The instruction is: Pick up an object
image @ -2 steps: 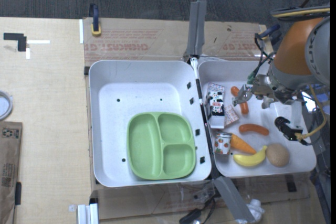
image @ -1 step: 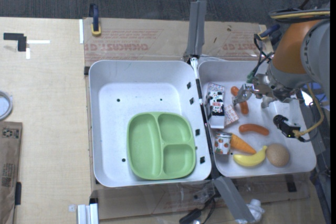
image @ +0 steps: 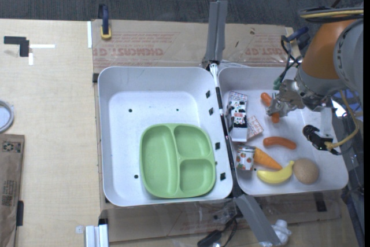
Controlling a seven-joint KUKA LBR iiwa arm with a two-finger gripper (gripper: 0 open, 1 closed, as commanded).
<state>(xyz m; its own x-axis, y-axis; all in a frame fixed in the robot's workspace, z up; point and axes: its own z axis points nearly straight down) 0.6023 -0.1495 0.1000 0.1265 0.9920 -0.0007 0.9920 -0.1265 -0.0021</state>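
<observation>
Two white bins sit side by side on my bench. The left bin [image: 115, 124] holds a green divided plate [image: 178, 160], lying toward its 5 o'clock corner. The right bin [image: 329, 179] holds the small things I could pick from.

My gripper [image: 279, 108] is low over the right bin, at about 12 o'clock of the bin's middle. Whether it is apart, together or clamped on anything I cannot tell; the metal there is too small and cluttered. An orange carrot-like piece [image: 266, 99] lies just beside it at 10 o'clock, and another orange bit [image: 275, 118] shows right under it, touching or very near.

Along the bin's 9 o'clock wall lie a patterned carton [image: 237, 109] and, below it, a white box [image: 239, 133], with a pinkish packet [image: 254, 123] next to them. An orange sausage shape [image: 280, 142] lies near the bin's middle. At 6 o'clock sit a small red-and-white cup [image: 245, 159], a carrot [image: 267, 158], a banana [image: 276, 174] touching the carrot, and a tan round object [image: 306, 171] beside the banana's tip.
</observation>
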